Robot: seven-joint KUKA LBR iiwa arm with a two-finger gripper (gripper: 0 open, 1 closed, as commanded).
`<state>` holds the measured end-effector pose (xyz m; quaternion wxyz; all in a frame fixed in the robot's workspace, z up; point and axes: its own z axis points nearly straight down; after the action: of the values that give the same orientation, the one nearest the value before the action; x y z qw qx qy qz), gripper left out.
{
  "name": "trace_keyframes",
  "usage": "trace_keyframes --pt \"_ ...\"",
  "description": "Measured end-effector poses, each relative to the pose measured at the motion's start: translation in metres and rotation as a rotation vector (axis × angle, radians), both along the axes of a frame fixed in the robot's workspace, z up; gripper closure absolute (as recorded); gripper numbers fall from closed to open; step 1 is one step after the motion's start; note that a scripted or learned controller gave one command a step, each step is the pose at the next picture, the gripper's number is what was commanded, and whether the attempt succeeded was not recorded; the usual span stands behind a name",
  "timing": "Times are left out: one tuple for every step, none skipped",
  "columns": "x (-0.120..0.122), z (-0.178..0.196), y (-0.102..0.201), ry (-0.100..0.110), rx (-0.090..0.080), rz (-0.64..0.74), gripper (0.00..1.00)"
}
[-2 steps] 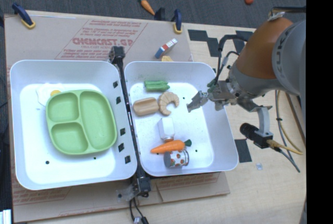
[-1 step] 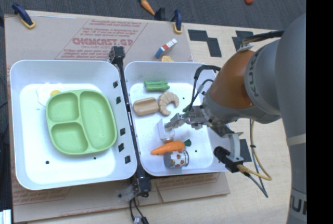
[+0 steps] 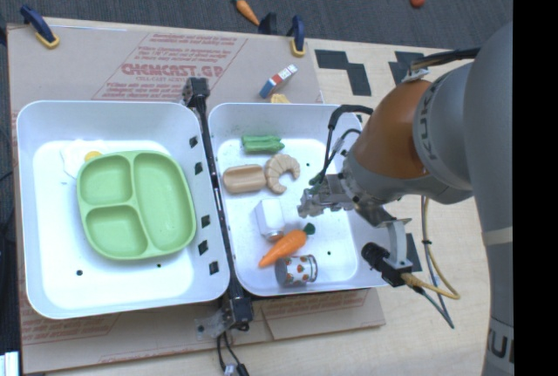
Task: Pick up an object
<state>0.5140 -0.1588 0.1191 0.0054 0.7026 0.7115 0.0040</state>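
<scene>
Far to the left of the white block (image 3: 269,215), a green divided plate (image 3: 135,202) is lying flat in the left bin (image 3: 35,278), taking up most of its floor. It is probably sitting there as a wide, awkward candidate rather than an easy pick.

The block itself is resting in the right bin (image 3: 344,278) among small items spread loosely, likely so each can be reached alone. A tan bun (image 3: 243,179) is lying just up-left of the block, a green piece (image 3: 261,142) well above it, and a croissant (image 3: 283,171) just above it. An orange carrot (image 3: 283,248) is touching the block's lower edge, with a printed can (image 3: 298,270) below that.

Just right of the block, the gripper (image 3: 314,203) is hanging low over the bin floor. Whether it is released or clenched cannot be told here, and nothing is visibly being held. Judging by its position, it is lining up on the block or the carrot.
</scene>
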Motion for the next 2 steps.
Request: trace_keyframes --pt "-0.028 0.069 -0.006 0.014 0.002 -0.01 1.0" --pt "-0.008 0.085 -0.023 0.013 0.002 -0.007 1.0"
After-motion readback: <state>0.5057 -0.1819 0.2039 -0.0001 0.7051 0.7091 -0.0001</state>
